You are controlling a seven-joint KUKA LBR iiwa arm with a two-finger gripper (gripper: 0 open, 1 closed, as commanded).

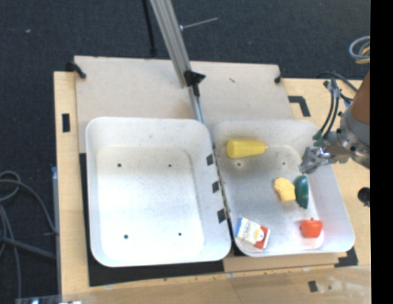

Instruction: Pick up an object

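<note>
The right bin (pixel 247 189) holds several small objects. A yellow corn-like piece (pixel 246 148) lies near its back. A small yellow lump (pixel 284 189) sits mid-right, touching a dark green piece (pixel 302 191). A red-orange piece (pixel 311 227) rests near the front right corner. A small red and white carton (pixel 252 234) lies at the front edge. My gripper (pixel 312 159) hangs at the bin's right side, just above and behind the green piece, with nothing visibly between its fingers.
The left bin (pixel 101 138) stands beside the right one. A slanted metal rail (pixel 171 33) runs from the top down to the gap between the bins. Cables (pixel 333 103) hang near the arm at the right.
</note>
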